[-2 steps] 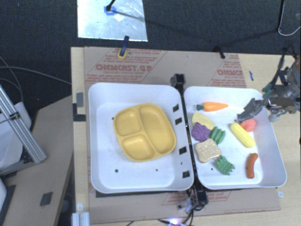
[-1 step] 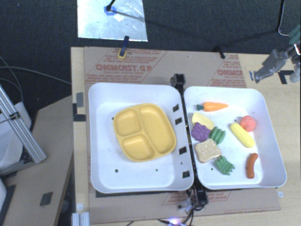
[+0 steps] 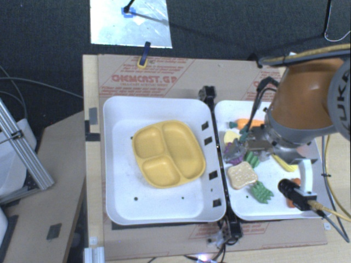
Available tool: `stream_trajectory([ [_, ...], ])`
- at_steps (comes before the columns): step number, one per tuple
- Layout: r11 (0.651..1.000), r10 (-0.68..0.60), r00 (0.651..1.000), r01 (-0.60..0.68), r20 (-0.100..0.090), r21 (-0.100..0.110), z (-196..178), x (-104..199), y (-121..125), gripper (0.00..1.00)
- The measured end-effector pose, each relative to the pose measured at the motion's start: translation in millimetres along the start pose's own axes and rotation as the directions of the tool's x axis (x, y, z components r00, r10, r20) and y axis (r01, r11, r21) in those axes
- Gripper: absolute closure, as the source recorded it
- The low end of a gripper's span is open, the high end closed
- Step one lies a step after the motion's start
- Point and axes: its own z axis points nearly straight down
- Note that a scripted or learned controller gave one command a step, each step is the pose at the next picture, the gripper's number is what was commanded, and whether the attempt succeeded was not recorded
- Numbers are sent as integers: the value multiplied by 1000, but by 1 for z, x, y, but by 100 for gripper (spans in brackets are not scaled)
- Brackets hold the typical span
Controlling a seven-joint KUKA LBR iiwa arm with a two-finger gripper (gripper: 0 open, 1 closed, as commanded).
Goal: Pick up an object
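Observation:
My gripper [image 3: 239,146] hangs low over the left part of the right bin [image 3: 274,215], with the big orange-banded wrist behind it. Directly beneath it lies a purple bunch of grapes [image 3: 235,158], and a small green piece [image 3: 253,159] lies just to the right of that. A slice of toast [image 3: 242,175] lies in front of the gripper, apart from it. Further toward the front sits a leafy green toy [image 3: 261,192]. An orange carrot [image 3: 248,124] lies at the bin's back, partly hidden by the arm.
The left bin [image 3: 126,201] holds a yellow divided plate [image 3: 167,153]. A yellow piece [image 3: 284,164] pokes out under the wrist, and a small orange piece [image 3: 289,203] lies at the front right. A black clip-lined divider [image 3: 215,147] separates the bins.

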Motion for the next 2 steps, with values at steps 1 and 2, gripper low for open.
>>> stream_trajectory([
  [1,1000,-8,1000,8,-2,-21,-95,55,-4,0],
  [2,1000,-7,1000,7,-2,-21,-162,99,-5,0],
])
